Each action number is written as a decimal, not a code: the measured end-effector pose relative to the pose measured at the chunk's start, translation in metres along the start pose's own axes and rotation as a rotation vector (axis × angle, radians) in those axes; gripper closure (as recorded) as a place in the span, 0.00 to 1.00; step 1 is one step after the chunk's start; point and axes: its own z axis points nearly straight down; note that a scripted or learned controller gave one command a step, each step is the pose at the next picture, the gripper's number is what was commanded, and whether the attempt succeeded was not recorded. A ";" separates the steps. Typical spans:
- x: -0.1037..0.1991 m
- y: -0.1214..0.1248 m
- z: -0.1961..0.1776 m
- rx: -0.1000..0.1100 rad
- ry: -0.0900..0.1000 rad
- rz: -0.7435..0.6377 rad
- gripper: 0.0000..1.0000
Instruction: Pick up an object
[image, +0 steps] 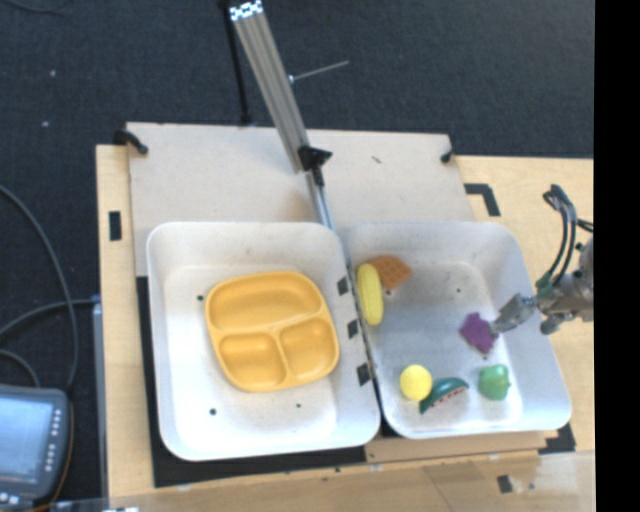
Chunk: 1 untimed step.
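The right bin (520, 262) holds several small toys. A purple piece (478, 332) lies near its right wall. A green round one (493, 381), a yellow ball (415, 381) and a teal wedge with red (445, 393) sit along the front. A long yellow piece (370, 293) lies against the left wall, with an orange-brown piece (392, 272) beside it. My gripper (530, 312) hangs over the bin's right rim, just right of the purple piece and slightly above it in the view. Nothing shows in its grasp.
The left bin (180, 260) holds a yellow divided plate (270, 330). A slanted metal pole (275, 85) rises from the bench behind the bins. Cables (562, 225) hang by the arm at the right.
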 end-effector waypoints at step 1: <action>0.000 0.000 0.000 0.000 0.000 0.001 0.00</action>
